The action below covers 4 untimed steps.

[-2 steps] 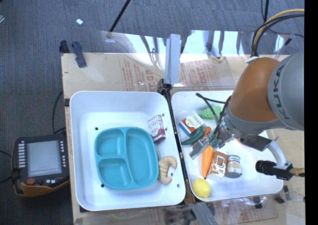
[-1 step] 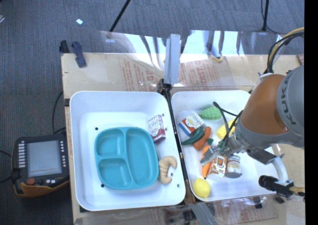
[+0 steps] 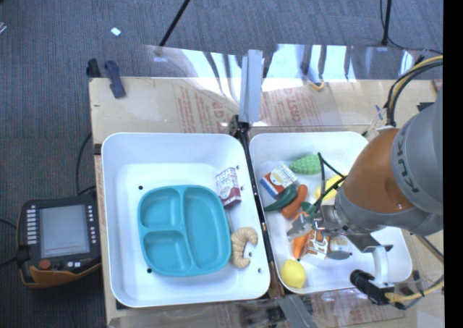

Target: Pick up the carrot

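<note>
You are at the reach-in step: the gripper (image 3: 307,229) sits low in the right bin (image 3: 358,142) over the carrot (image 3: 299,246), its opening impossible to judge, so next confirm it closes on the carrot.

From my seat the right bin (image 3: 362,142) is crowded: the carrot (image 3: 299,246) lies hemmed by the lemon (image 3: 294,274) just below it, a small packet (image 3: 317,245) on its right and the green pepper (image 3: 282,200) above, with the arm (image 3: 391,174) overhanging that bin's right half. I see open floor only along its top edge. In the left bin (image 3: 116,174), I see bare floor around the blue tray (image 3: 184,231).
</note>
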Each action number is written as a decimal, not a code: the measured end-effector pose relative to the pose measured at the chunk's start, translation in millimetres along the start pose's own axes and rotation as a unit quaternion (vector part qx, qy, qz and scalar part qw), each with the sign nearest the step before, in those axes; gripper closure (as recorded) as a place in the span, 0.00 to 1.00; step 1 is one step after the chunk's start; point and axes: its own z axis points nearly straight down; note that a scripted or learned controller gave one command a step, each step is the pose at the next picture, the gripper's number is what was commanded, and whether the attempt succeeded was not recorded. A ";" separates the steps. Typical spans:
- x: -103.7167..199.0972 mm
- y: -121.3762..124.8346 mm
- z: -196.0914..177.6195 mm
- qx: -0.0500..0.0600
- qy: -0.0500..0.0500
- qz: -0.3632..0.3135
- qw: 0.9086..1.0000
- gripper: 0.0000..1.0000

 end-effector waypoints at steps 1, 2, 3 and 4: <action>-3.0 3.1 -13.4 -0.004 -0.001 0.000 1.000 1.00; 1.5 1.0 -2.0 -0.003 -0.001 0.126 0.992 1.00; 0.9 2.0 -2.2 -0.003 0.003 0.193 0.981 1.00; 4.8 2.8 -2.1 -0.004 0.001 0.371 0.928 1.00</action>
